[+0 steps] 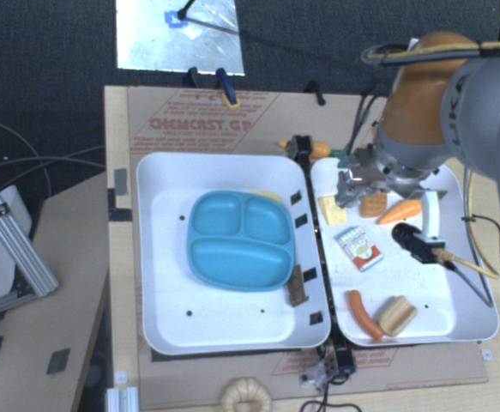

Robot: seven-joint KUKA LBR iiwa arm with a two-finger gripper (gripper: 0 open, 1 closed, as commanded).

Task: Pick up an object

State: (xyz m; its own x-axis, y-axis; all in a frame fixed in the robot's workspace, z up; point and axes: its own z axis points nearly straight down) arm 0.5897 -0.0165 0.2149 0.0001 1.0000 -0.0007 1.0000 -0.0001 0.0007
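The gripper (pixel 350 187) is pictured low over the far left corner of the right bin (pixel 468 316), carried there by the grey arm (pixel 481 101), which is seen reaching in from the right. Whether the gripper is spread or pressed together cannot be told from this angle.

Six loose things are scattered through the right bin. A yellow wedge (pixel 331 210) is seen just below the gripper, close to the wall shared with the left bin (pixel 159 256). A tan cracker (pixel 372 205) is placed just beside the gripper on its right, and a carrot (pixel 400 211) is laid at a slant next to the cracker. A small printed box (pixel 358 249) is set near the middle of the bin. By the near wall, a sausage (pixel 363 313) and a pale block (pixel 395 314) are laid side by side.

The left bin is taken up by a blue plate (pixel 241 239), divided into three compartments. A brown piece (pixel 297 286) is seen just beside its near right corner.
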